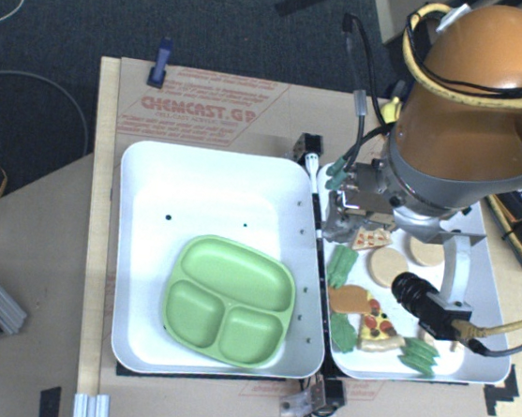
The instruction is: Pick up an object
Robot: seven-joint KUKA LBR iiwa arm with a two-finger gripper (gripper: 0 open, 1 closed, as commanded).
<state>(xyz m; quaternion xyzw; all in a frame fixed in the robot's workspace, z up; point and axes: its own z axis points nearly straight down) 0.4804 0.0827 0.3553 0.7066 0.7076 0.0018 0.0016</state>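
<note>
My gripper (pixel 346 225) hangs over the far left part of the right bin (pixel 487 363), close to the wall between the bins. Its metal body sits above a small pizza slice (pixel 369 239) with red dots. Just below it lie a green leafy piece (pixel 341 262), a round beige cookie (pixel 388 266), a brown bread-like piece (pixel 352 299), a second pizza slice (pixel 380 329) and further green pieces (pixel 419 354). Nothing shows between the fingers.
The left bin (pixel 149 199) holds a light green divided tray (pixel 229 300) in its near half. The arm's orange band and grey wrist cover the back of the right bin. Brown cardboard lies under both bins.
</note>
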